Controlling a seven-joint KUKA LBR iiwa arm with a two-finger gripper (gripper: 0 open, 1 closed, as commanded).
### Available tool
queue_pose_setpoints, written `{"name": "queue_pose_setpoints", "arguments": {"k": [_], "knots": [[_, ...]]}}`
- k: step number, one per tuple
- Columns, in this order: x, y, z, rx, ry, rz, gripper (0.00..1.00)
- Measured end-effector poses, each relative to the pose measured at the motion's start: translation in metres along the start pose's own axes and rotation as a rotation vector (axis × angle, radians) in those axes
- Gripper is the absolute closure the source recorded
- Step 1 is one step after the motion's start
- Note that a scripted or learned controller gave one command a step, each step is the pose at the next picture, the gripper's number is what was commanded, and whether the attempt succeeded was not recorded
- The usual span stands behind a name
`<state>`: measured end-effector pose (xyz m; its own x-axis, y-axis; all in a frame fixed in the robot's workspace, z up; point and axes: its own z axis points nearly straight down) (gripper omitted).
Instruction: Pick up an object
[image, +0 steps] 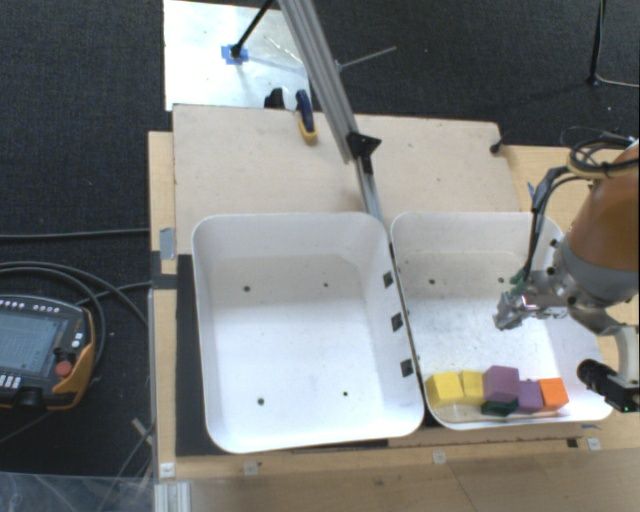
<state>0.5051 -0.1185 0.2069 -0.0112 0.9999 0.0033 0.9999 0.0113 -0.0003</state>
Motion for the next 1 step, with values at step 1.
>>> {"name": "queue_pose_setpoints", "arguments": {"k": [1], "knots": [[-0.0043, -0.0007, -0.0015, -0.002, -0.003, 0.008, 0.0]]}}
